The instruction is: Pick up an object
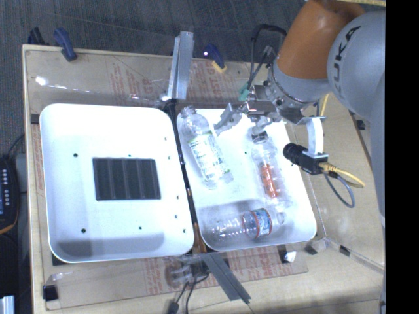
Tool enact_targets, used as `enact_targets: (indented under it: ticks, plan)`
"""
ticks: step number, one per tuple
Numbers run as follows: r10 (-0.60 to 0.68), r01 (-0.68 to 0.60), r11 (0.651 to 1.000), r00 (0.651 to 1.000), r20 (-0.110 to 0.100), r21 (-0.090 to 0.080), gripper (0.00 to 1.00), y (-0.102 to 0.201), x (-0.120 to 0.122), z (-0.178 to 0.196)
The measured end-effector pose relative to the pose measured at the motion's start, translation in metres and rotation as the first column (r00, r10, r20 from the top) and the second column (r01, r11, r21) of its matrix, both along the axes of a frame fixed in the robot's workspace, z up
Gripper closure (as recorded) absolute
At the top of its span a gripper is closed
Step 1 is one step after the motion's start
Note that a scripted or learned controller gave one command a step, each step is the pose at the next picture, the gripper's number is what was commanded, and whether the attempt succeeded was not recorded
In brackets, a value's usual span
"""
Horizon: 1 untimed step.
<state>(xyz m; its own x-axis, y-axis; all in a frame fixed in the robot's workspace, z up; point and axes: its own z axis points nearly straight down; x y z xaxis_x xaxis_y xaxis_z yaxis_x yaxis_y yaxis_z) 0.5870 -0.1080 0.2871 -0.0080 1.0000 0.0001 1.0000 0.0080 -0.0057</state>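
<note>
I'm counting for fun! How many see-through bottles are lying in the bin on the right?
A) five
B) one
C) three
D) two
C: the right bin holds three, the white-label bottle, the orange-label bottle and the blue-label bottle.

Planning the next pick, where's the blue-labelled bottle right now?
The blue-labelled bottle lies on its side along the right bin's near wall, below the two other bottles.
</note>
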Motion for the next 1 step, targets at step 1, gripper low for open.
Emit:
enact_targets:
  ticks: [1]
  plan:
    - [-0.052,0.052,0.999,0.999,-0.001,-0.001,0.00,-0.0591,-0.0017,-0.0650]
